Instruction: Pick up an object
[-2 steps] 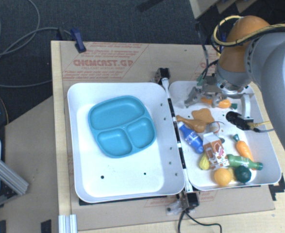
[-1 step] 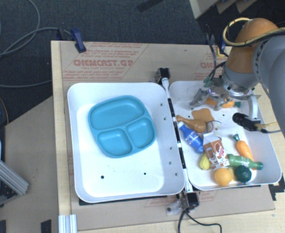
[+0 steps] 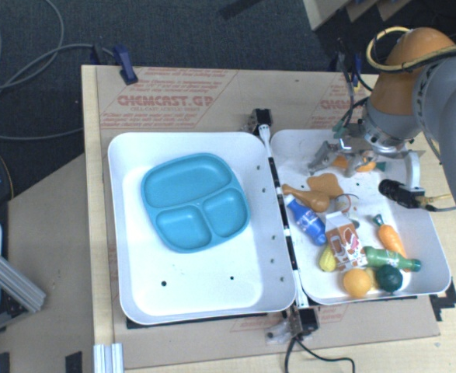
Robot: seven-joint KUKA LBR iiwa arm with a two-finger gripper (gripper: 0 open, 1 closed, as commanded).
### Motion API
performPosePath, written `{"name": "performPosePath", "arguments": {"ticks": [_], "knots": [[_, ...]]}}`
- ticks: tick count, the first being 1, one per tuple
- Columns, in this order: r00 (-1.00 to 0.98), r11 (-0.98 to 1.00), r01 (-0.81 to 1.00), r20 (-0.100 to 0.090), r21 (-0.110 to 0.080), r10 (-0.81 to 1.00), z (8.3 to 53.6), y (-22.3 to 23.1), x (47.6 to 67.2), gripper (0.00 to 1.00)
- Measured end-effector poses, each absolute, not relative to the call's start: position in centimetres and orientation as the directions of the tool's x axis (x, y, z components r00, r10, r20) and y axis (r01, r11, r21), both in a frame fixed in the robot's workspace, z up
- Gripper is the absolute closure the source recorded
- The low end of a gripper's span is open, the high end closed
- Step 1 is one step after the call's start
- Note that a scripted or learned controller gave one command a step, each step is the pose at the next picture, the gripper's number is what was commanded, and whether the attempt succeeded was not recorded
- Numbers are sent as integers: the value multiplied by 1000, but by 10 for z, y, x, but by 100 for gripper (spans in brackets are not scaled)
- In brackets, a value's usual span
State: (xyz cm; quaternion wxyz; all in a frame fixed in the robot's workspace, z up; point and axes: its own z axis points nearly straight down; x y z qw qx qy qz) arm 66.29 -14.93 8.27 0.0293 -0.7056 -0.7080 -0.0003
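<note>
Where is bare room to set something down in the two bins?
Left bin: bare floor below and right of the blue divided plate. Right bin: crowded with toys in its middle and lower part; the gripper hangs over its upper end.

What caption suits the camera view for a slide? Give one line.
KUKA arm's gripper reaches into the toy-filled right bin; a blue divided plate lies in the left bin.

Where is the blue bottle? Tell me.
The blue bottle lies in the right bin, near its left wall, just below the brown chicken leg.
</note>
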Motion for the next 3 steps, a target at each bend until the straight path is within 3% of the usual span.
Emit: {"name": "performPosePath", "arguments": {"ticks": [2, 3], "knots": [[-1, 1, 999, 21, -35, 1000, 82, -145, 662, 0], [-2, 4, 999, 38, -38, 999, 82, -157, 663, 0]]}}
